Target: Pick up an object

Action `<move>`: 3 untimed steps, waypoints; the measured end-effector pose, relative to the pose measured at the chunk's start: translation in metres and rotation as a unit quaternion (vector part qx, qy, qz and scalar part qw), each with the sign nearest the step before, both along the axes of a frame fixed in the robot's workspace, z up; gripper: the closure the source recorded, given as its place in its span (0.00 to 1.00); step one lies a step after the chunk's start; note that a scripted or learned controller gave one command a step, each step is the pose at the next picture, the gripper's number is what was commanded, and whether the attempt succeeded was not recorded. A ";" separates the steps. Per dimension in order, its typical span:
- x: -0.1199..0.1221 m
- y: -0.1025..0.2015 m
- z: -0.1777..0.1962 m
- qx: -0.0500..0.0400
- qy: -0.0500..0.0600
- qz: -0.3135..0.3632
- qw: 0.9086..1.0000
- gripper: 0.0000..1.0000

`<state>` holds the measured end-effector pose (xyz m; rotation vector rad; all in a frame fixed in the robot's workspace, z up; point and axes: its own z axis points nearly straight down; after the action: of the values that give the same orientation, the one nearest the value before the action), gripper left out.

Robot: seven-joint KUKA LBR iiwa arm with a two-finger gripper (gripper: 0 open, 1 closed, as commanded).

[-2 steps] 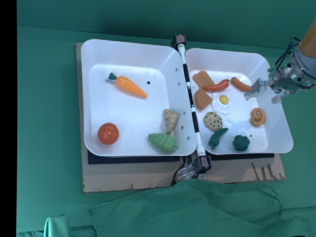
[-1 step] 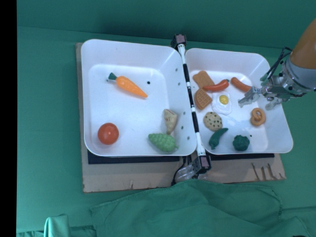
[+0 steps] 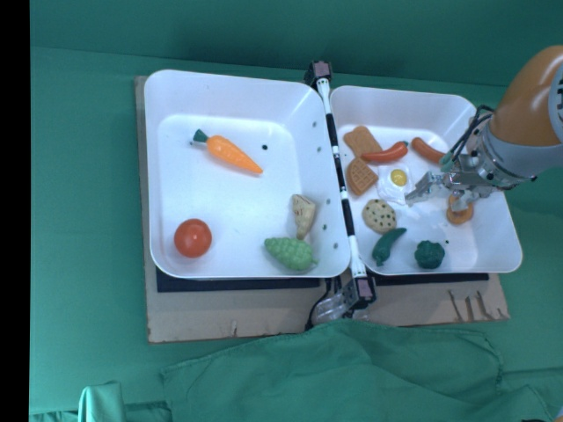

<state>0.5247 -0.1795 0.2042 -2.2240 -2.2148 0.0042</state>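
Objects for picking lie in both bins. Right bin [image 3: 493,251]: fried egg [image 3: 397,182] near centre, cookie [image 3: 379,215] just below it, waffle [image 3: 361,175] and cracker [image 3: 361,141] to its left, red chili [image 3: 384,154] above, sausage [image 3: 428,150] toward the upper right, green pepper [image 3: 387,245] and broccoli [image 3: 429,254] along the near wall. An orange ring-shaped piece [image 3: 460,210] sits partly under the wrist.

Gripper [image 3: 420,189] hangs low over the right bin, just right of the egg, fingers pointing left. Whether they are spread or closed cannot be told; nothing visible between them.

Left bin [image 3: 158,236]: carrot [image 3: 230,152] upper middle, tomato [image 3: 193,237] lower left, green bumpy fruit [image 3: 290,253] and a beige piece [image 3: 303,214] lower right, near each other.
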 end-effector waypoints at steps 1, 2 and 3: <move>0.002 -0.002 -0.021 -0.002 -0.006 0.000 1.000 0.00; 0.005 -0.005 -0.006 -0.006 -0.013 -0.002 1.000 1.00; 0.006 -0.006 0.039 -0.002 -0.006 0.001 1.000 1.00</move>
<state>0.5304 -0.1851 0.2429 -2.2308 -2.2254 -0.0050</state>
